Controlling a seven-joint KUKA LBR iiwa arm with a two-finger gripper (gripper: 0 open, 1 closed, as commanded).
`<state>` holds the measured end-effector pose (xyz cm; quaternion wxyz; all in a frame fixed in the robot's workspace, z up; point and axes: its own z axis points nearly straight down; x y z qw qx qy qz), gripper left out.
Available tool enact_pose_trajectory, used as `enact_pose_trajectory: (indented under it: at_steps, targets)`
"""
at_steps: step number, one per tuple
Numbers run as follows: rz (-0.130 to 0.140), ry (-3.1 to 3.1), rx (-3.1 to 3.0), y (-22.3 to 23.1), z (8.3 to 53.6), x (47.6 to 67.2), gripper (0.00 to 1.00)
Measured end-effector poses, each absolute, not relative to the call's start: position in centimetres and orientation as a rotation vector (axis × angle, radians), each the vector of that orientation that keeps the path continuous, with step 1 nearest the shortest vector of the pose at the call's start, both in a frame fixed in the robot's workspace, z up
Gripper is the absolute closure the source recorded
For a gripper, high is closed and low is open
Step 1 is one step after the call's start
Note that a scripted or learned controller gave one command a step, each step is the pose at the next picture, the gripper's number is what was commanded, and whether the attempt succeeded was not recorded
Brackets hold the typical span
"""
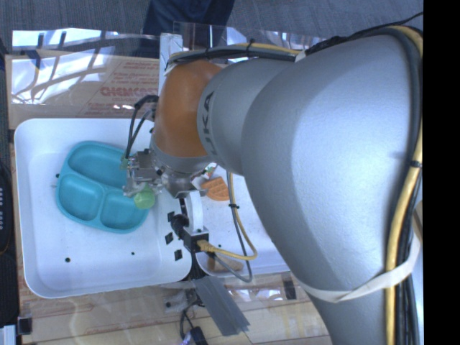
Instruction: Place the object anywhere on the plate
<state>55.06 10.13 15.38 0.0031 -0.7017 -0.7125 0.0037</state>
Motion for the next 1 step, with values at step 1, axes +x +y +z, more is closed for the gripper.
enact_pose_trajectory:
  at_steps: [1]
  targets:
    - [0.009,-2.231,-2.207,9.89,15.49,55.16,0.00]
